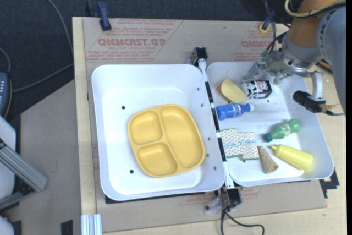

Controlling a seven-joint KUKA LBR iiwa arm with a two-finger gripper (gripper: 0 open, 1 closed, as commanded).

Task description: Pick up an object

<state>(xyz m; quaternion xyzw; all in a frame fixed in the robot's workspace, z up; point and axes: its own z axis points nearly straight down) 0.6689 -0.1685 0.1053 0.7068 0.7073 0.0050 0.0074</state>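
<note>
Gripper (258, 85): down in the right bin (316, 135), near its back edge
Jaws: I cannot tell if they are apart or together
Under the gripper: a small black and white thing (258, 88), maybe touching it
Just beside: yellow piece (233, 91) and blue bottle (233, 111)
Nearer the front: green bottle (282, 130), yellow bottle (292, 156), brown cone (266, 159), patterned packet (239, 143)
Left bin (110, 118): holds a yellow tray (166, 140) with three parts

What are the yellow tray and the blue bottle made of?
Yellow tray: looks like moulded plastic, smooth with a dull sheen and rounded compartments. Blue bottle: probably plastic too, glossy, with a white cap; too small to be sure.
</note>
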